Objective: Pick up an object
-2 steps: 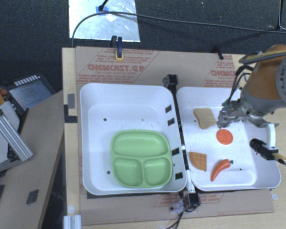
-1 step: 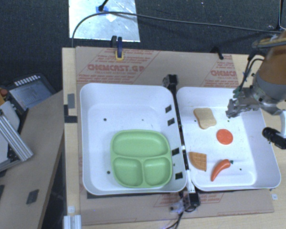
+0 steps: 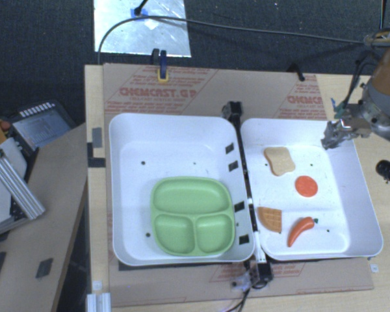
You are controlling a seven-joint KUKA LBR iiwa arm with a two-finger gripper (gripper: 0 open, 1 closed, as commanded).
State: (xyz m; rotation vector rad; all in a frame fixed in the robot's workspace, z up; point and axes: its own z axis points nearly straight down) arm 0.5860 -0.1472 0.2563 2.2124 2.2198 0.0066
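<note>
Two white bins (image 3: 182, 125) on cardboard-covered bench (image 3: 201, 86); dark carpet (image 3: 39, 38) behind; gripper (image 3: 335, 135) state unclear.

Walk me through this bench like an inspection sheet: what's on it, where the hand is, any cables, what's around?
Surface: two white bins, left bin and right bin, on brown board.
Job's things: bread slice, orange disc, cracker and chili pepper, lying apart in the right bin.
Clutter: green divided plate in the left bin.
Hand: hand above the right bin's far right corner, nothing seen in it.
Cables: black cable running behind the bench.
Surroundings: metal sheet beyond the board; yellow clamp on its far edge.
</note>
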